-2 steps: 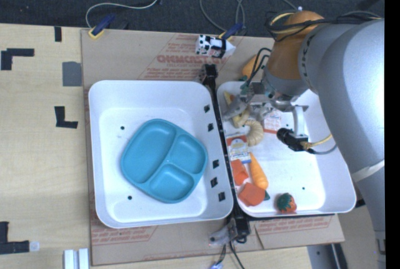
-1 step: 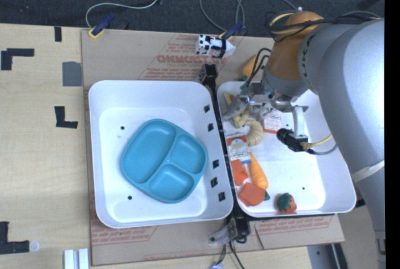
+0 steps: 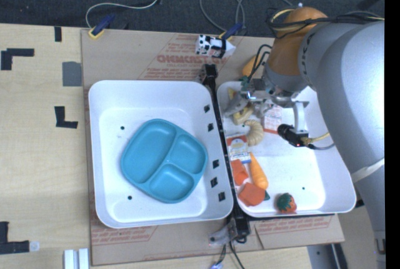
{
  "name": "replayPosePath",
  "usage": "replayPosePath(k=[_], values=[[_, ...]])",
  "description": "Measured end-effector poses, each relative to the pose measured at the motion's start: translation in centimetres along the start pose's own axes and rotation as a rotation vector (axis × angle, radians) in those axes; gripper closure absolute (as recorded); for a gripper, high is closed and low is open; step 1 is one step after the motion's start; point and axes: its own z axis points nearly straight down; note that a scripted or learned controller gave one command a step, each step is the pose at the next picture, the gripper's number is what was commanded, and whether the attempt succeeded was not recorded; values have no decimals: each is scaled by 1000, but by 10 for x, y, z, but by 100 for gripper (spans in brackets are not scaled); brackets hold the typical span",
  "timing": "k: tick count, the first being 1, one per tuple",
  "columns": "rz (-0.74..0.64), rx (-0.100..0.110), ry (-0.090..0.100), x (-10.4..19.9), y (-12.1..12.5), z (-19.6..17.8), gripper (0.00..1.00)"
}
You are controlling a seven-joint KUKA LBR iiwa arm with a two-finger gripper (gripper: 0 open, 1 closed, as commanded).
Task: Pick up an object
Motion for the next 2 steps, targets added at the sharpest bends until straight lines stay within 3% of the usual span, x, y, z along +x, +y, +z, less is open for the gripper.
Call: replayPosePath(k=[1, 2], values=[[0, 8, -1, 2, 6, 0, 0], [0, 10, -1, 2, 6, -10, 100]])
